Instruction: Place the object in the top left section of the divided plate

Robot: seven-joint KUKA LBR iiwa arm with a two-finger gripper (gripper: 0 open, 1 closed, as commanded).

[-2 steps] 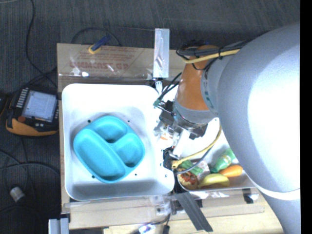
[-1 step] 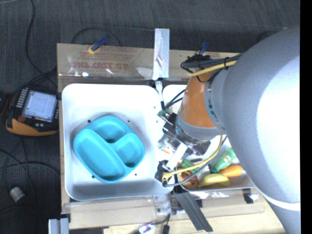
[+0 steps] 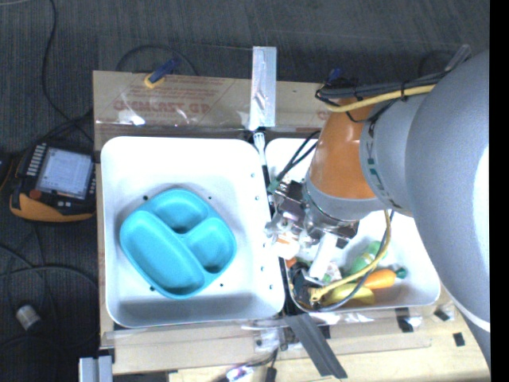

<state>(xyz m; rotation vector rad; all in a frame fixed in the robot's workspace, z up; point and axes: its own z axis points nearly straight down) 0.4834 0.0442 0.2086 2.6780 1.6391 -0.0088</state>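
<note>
While the arm [image 3: 413, 157] reaches over the right bin [image 3: 413, 289], its gripper [image 3: 306, 241] hangs low among toy food: carrot [image 3: 380, 278], banana [image 3: 350, 293], green piece [image 3: 367, 253]. Whether it holds anything cannot be told. Left bin [image 3: 127, 161]: blue divided plate [image 3: 176, 241], sections bare.
</note>
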